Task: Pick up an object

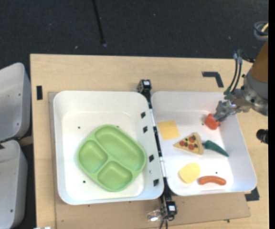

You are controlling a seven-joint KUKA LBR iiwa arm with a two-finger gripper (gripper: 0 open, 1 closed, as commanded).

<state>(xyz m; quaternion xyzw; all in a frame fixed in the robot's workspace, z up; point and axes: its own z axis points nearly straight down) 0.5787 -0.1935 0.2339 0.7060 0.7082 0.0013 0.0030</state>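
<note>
- Two shallow white bins are seen side by side on a light wooden tabletop (pixel 104 73).
- The left bin (pixel 61 128) is occupied by a green divided plate (pixel 111 157) with three compartments, lying flat towards the bin's near half.
- In the right bin (pixel 242 161), several toy food pieces are scattered.
- A yellow square slice (pixel 168 129) is placed near the divider between the bins.
- A pizza wedge (pixel 190 143) is seen just right of the yellow slice, and a dark green piece (pixel 216 148) lies just beside the wedge on its right.
- A pale yellow rounded piece (pixel 189 173) and a red sausage (pixel 212 180) are found near the front edge of the right bin, close together but apart.
- The arm is seen entering from the right, and the end effector (pixel 222 113) is lowered over the upper right part of the right bin.
- A small red-orange object (pixel 211 122) is located directly under the end effector's tip, touching it or nearly so.
- Whether the end effector is open, closed or gripping the red-orange object cannot be told at this sharpness.
</note>
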